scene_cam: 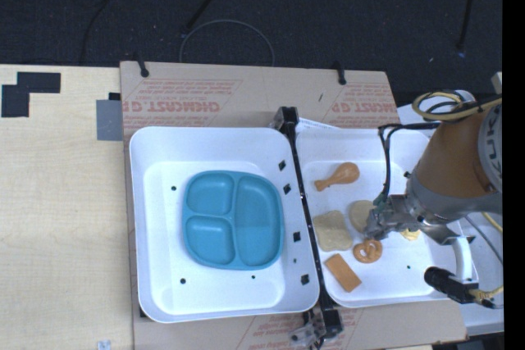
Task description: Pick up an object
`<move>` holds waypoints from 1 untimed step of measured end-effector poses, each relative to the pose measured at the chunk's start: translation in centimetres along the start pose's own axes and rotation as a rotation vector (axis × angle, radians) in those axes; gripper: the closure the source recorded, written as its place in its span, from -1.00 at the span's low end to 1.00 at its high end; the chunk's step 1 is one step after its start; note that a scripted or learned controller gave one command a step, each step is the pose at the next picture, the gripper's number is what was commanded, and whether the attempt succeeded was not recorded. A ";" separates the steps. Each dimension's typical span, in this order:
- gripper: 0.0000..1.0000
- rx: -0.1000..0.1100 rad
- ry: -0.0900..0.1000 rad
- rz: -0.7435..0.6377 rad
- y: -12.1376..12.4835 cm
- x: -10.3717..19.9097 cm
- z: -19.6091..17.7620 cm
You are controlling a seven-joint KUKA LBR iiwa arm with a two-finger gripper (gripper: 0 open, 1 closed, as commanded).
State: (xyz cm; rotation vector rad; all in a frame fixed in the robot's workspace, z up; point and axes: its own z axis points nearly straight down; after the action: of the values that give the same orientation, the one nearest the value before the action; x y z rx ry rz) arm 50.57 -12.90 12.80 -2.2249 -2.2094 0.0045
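The end effector [379, 224] hangs low in the right bin [394, 291], just above a pretzel [367, 250] and beside two pale bread pieces [332, 230]; whether it is spread or pressed together, I cannot tell. A drumstick [338, 176] lies behind and an orange wedge [342, 272] in front, while the left bin [156, 283] holds a blue divided plate [231, 219].

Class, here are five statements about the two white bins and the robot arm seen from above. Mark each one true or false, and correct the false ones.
1. The blue divided plate lies in the left bin. True.
2. The drumstick-shaped toy lies in the left bin. False: it lies in the right bin.
3. The gripper is over the right bin, close above the pretzel. True.
4. The orange wedge lies on the blue divided plate. False: it lies on the floor of the right bin, near its front edge.
5. The blue divided plate has four compartments. True.
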 end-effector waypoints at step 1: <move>1.00 -0.009 -0.003 -0.008 0.7 -0.5 -6.0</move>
State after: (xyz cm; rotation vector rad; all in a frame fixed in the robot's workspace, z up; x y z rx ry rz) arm 51.32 -13.41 18.77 -2.2225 -2.2242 -0.0027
